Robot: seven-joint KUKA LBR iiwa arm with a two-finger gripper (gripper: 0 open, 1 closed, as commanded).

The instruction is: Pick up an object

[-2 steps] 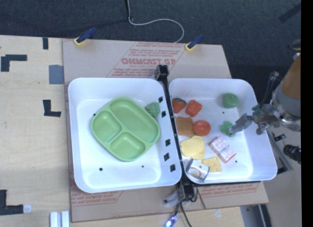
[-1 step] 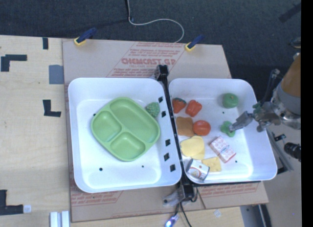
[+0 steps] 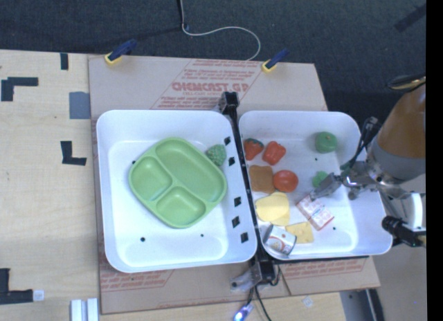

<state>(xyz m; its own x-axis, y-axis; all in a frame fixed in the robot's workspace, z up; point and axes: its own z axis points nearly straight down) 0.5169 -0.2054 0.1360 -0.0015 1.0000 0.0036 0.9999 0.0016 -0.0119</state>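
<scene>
A: Right, start at the gripper [image 3: 325, 185]. What's it doing?

B: It's low over the right bin [image 3: 346, 120], reaching in from that bin's right side. Whether its tips are spread or pressed together, I cannot tell; they blur into a small green piece [image 3: 320, 177] sitting right at them. I see nothing clearly pinched.

A: So that green piece is the likely target?

B: That's my guess, since it's touching or just beside the tips. It looks like a small toy food item, probably light and hard plastic, so slippery rather than fragile. I'd take it across its narrowest width, squarely, or it may squirt out.

A: What else is close to the gripper?

B: Just below-left of it lies a red-and-white packet [image 3: 315, 212], flat and thin, awkward to pinch except by an edge. Left of the gripper is a red tomato-like piece [image 3: 285, 180], round and likely to roll. Above it, near the bin's far wall, a round green piece [image 3: 326, 141].

A: And further out?

B: Beyond those, a yellow piece [image 3: 273, 208], a tan slab [image 3: 261, 178] and 2 more red-orange pieces near the divider. Well away, past the divider, a green sectioned plate [image 3: 178, 181] lies in the left bin [image 3: 111, 174].
</scene>
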